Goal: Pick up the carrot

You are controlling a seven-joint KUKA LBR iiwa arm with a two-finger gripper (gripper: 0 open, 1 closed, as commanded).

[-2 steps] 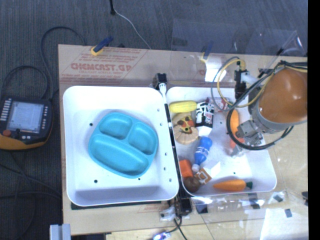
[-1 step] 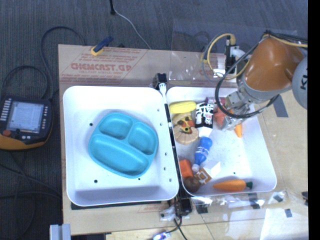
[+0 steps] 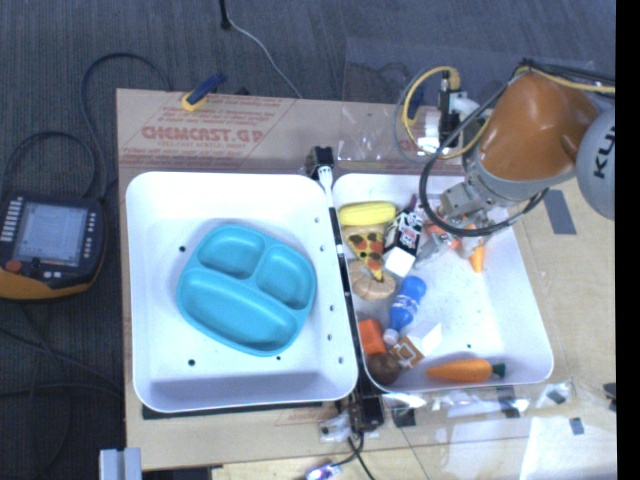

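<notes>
well, the carrot (image 3: 460, 371) lies flat along the near wall of the right bin (image 3: 520, 298), at about 5 o'clock on that bin's floor, its orange body pointing left and its dark green tip to the right. the gripper (image 3: 462, 230) hangs over the far end of the same bin, at about 12 o'clock, well apart from the carrot; whether it is open or closed cannot be told, as the wrist and cables cover it, and nothing can be seen held in it. a small orange piece (image 3: 477, 258) lies just below it.

clutter fills the bin's left side. a yellow block (image 3: 366, 213) sits at 10 o'clock against the divider, with a pizza slice toy (image 3: 364, 244) just under it and a tan disc (image 3: 375, 286) below that. a black-and-white item (image 3: 407, 230) and a white cube (image 3: 398, 262) lie between those and the gripper. a blue bottle (image 3: 405, 302) lies tilted near the centre. at 7 o'clock, an orange-red block (image 3: 371, 336), a dark brown lump (image 3: 384, 368) and a small packet (image 3: 407, 350) crowd just beside the carrot's left end. the floor between gripper and carrot looks bare.

the left bin (image 3: 150, 298) holds a blue tray (image 3: 247, 286) with three compartments. a pendant (image 3: 48, 243) rests on the carpet at 9 o'clock.
</notes>
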